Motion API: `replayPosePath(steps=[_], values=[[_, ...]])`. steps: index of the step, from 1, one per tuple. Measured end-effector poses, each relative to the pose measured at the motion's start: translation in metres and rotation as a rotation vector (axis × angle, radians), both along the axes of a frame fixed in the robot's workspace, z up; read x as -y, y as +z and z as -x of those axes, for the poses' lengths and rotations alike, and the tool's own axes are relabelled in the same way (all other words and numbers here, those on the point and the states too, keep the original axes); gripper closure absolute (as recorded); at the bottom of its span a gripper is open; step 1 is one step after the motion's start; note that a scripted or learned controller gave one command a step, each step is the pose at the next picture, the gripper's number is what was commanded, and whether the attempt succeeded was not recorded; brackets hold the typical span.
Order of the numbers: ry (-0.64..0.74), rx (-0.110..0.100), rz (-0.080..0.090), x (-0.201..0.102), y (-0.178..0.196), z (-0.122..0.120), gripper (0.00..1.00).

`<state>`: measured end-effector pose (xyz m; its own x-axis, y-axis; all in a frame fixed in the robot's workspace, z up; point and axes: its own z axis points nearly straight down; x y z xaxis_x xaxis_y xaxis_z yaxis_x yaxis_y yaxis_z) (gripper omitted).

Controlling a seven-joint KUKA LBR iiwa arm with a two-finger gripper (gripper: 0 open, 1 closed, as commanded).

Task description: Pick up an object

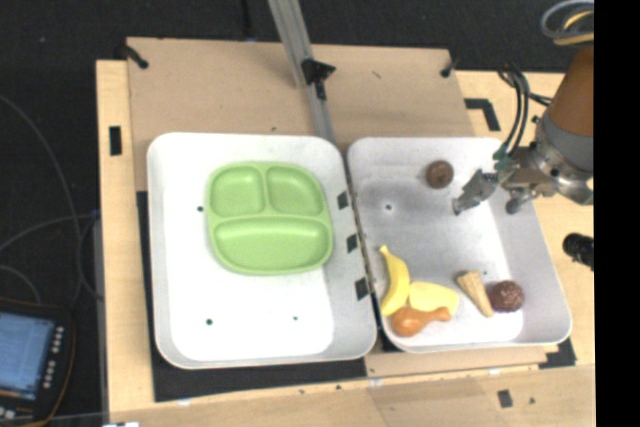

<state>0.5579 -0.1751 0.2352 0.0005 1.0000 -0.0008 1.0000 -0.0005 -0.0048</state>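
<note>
Hanging over the right bin [520,255], the gripper [492,197] is reaching in from the right with its two dark metal fingers spread apart and nothing between them. One finger [470,194] is slanting down toward the left, its tip poised over the bin's pale, faintly speckled floor; the other, shorter one is sitting nearer the bin's right wall. Behind them the grey wrist is widening into the orange band of the arm [572,105], with black cables looping beside it.

Just up and left of the fingers, a small round brown ball [438,175] with a dull, rough look is lying apart from them. Nearer the front of the same bin, a tan cone-shaped piece [476,292] is resting just beside a dark reddish, bumpy ball [507,295]. To their left, a smooth, curved yellow banana [396,281] is touching a flat yellow piece [434,296] and an orange pear-shaped lump [416,319].

Filling much of the left bin [180,315], a glossy green plastic plate [269,218] with rounded corners and three compartments is lying flat. Both bins are shallow, white and rounded at the corners, sitting side by side on a plain brown wooden bench [390,75]. A ribbed metal rail [285,5] is slanting across the back.
</note>
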Motion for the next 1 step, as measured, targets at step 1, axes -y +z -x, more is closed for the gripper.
replayPosePath(steps=[1], values=[[-0.001, 0.001, 0.0, -0.0067, -0.0456, 0.0008, 0.0]])
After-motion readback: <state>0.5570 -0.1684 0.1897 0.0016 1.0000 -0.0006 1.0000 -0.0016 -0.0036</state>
